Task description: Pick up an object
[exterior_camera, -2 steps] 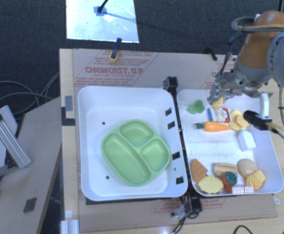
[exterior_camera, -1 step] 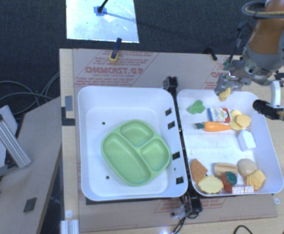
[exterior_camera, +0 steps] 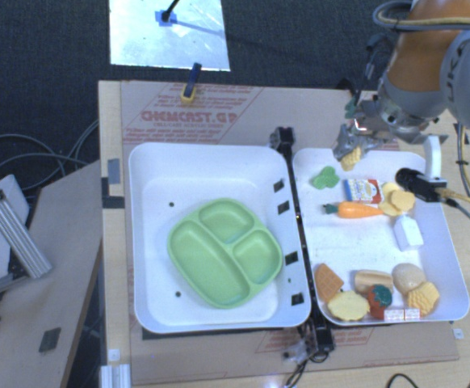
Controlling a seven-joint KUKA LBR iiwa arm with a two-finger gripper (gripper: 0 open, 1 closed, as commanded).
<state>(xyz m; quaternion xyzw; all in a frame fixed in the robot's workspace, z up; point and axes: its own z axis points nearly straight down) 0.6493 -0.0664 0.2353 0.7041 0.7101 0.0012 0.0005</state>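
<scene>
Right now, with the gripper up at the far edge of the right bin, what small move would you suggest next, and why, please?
Probably a short, straight lift. The gripper sits at the far end of the right white bin, and a small yellow piece shows at its tip, seemingly between the fingers. Raising it slightly would test the hold, away from the flat green leaf-shaped toy beside it.

Setting. A dark, finely textured floor covering [exterior_camera: 41,55] surrounds the work area. The surface [exterior_camera: 112,241] is pale wood, overlaid by a brown cardboard sheet [exterior_camera: 219,111] printed with red lettering. Beyond its far edge lies a reflective, silvery square panel [exterior_camera: 169,23] crossed by a thin black rod. At left, a ribbed aluminium rail [exterior_camera: 5,217] leans diagonally, with grey cables [exterior_camera: 25,148] looping across the floor behind it. Illumination is even and diffuse, producing soft shadows.
</scene>
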